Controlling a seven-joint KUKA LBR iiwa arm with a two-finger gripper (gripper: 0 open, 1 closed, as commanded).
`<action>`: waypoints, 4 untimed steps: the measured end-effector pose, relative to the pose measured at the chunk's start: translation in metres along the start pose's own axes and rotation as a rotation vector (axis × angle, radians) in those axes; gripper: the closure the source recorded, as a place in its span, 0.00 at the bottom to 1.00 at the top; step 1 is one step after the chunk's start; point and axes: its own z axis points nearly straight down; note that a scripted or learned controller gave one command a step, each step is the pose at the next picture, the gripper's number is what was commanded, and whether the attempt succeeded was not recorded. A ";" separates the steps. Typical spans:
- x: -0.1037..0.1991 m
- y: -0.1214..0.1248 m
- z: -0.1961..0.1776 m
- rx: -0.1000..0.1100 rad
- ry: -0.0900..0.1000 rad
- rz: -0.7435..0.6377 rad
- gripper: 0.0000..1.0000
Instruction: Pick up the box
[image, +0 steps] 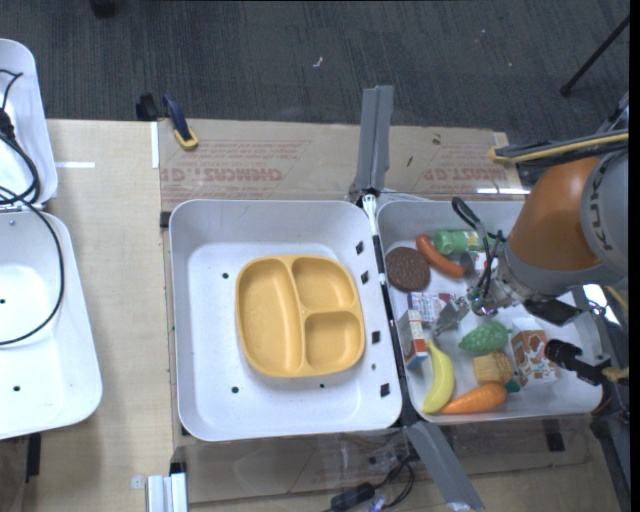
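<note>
The box (416, 333) lies in the right-hand bin (590, 405), close against that bin's left wall and about midway between its far and near edges. It is a small carton, white with red and blue print, lying tilted, with a second printed packet (431, 304) just beside it on the far side. A banana (438, 379) touches or nearly touches its near end, and a dark brown round cookie (407, 267) sits beyond it toward the far-left corner.

Judged from its look, the box is light and fairly stiff — thin card that would dent under a hard squeeze and may slide on the smooth bin floor. The best hold is probably across its short width, fingers on the two long faces, near the middle. The bin wall on one side and the banana on the other leave little room, so a straight-down approach looks safer than a slanted one.

The gripper (462, 310) hangs low over the middle of the right bin, near a green leafy toy (487, 337) and a red pepper or sausage shape (441, 255), and somewhat right of the box. Its metal tips are too small and cluttered to read — I cannot tell how far apart they stand, and nothing is clearly seen between them. It does not touch the box.

The left bin (190, 330) holds a yellow divided plate (299, 315).
</note>
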 end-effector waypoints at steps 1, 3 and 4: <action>0.010 0.031 0.000 -0.001 0.000 0.159 0.00; -0.019 0.105 0.000 0.003 0.000 0.213 0.00; -0.018 0.112 0.002 0.008 0.002 0.107 0.00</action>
